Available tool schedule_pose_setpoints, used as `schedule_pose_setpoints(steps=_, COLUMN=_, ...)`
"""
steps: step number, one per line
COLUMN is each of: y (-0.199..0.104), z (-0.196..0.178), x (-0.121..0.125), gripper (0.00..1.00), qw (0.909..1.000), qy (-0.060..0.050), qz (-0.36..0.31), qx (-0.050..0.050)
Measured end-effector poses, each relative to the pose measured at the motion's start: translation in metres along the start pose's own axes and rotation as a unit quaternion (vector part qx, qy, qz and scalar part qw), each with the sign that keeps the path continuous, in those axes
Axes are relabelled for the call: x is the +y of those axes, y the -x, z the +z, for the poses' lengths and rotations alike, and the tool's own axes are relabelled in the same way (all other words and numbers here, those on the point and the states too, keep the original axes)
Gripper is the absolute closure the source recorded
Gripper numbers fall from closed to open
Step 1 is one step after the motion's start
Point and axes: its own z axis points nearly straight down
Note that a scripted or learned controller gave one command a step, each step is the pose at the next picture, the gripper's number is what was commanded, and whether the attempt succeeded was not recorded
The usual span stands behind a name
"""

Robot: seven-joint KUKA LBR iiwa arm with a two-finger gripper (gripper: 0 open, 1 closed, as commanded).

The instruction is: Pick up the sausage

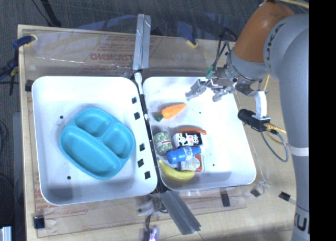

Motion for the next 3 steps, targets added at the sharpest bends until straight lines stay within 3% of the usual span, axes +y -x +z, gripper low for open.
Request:
schedule_pose_setpoints(steps=1, y=-0.001, z=-0.01, x=0.001, gripper=1.0, qw=1.0, qy=-0.001, qz=-0.003, qx=0.0)
schedule_pose_setpoints(steps=2, y=0.013, z=-0.027, x=-0.026, gripper=1.0, qw=0.9998, qy=0.0, qz=0.02, qx=0.0)
schedule_pose_setpoints(steps=3, y=0.012, z=-0.023, x=-0.088, gripper=1.0, qw=0.9998, qy=0.0, qz=0.019, qx=-0.001)
